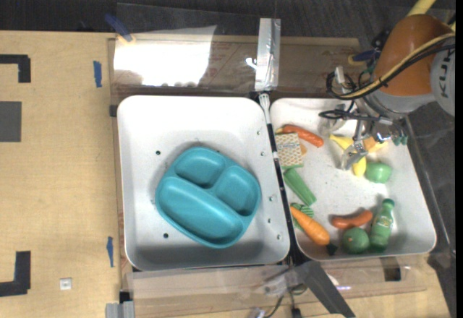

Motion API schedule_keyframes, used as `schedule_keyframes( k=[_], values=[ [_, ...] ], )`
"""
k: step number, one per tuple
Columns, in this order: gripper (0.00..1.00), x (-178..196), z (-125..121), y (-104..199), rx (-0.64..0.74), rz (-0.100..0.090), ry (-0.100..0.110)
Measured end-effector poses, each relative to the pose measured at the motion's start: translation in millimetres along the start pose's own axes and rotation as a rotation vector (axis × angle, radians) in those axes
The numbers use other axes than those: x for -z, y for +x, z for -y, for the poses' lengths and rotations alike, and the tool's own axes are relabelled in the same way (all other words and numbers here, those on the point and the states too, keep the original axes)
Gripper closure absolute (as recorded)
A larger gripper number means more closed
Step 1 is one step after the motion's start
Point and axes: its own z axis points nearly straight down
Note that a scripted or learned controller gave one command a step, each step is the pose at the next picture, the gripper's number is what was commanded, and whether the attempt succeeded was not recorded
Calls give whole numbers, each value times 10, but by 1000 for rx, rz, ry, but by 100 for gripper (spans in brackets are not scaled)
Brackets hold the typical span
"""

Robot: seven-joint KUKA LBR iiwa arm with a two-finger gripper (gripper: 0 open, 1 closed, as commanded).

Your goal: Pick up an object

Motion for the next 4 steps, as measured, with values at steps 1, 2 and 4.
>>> schedule_keyframes(
  k=[1,2,4],
  values=[
    [0,3,-373,-113,-50,-1,-4],
    [0,21,-47,708,5,0,1],
    [100,1133,-570,434,132,6,-1]
  ],
)
